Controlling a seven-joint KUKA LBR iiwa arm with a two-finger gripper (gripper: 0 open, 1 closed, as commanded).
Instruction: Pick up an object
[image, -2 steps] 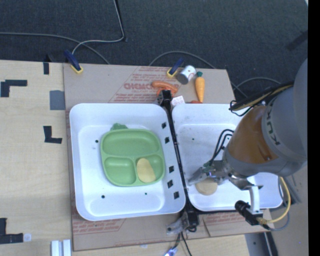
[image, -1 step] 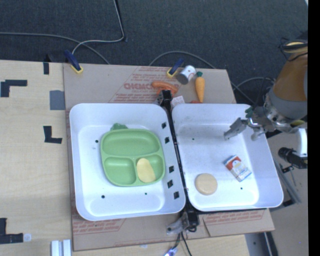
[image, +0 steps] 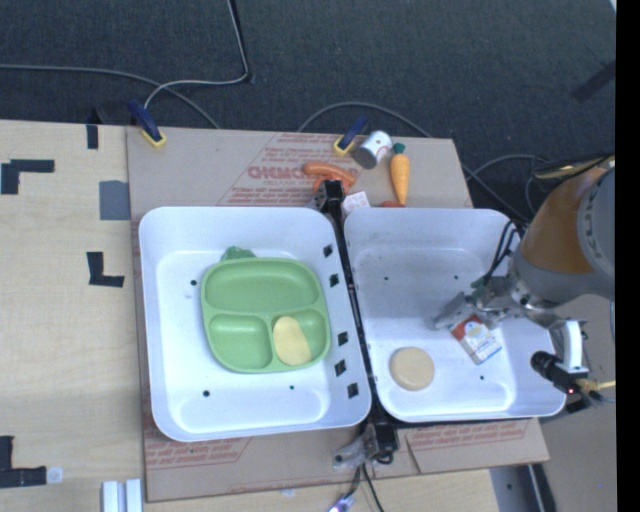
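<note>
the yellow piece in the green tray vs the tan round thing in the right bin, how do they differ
The yellow piece is an elongated oval; the tan round thing is a near-circular disc. The yellow piece is a brighter yellow, the tan round thing a paler beige. The yellow piece lies in a compartment of the green tray in the left bin; the tan round thing lies directly on the right bin floor. Both lie flat, untouched.

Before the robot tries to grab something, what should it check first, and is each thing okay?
1. Something to pick lies in the right bin: ok, a round tan disc and a small red and white packet.
2. Gripper is over that bin: ok.
3. Gripper is near a target: ok, the packet lies just beside it.
4. Fingers open and ready: cannot tell.
5. Disc has room around it: ok, it lies apart from the packet.
6. Green divided plate is out of the way: ok, it is in the left bin.
</note>
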